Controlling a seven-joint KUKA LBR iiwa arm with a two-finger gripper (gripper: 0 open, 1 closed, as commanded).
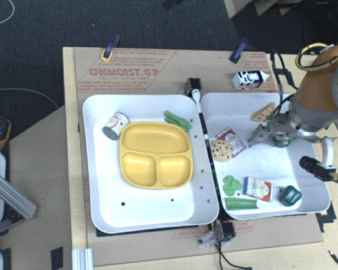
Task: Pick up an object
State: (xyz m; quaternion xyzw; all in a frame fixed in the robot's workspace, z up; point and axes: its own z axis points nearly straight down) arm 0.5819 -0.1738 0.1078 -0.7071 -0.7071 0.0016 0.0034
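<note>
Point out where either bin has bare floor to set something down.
Left bin: bare strip below the yellow divided plate, along the front wall. Right bin: bare middle patch between the gripper and the small carton. Its front edge and cookie packet corner are crowded.

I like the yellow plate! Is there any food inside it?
No food shows in the yellow plate; its three hollows look bare. A green pod lies just beyond its rim. Whatever is beneath the plate is hidden.
</note>
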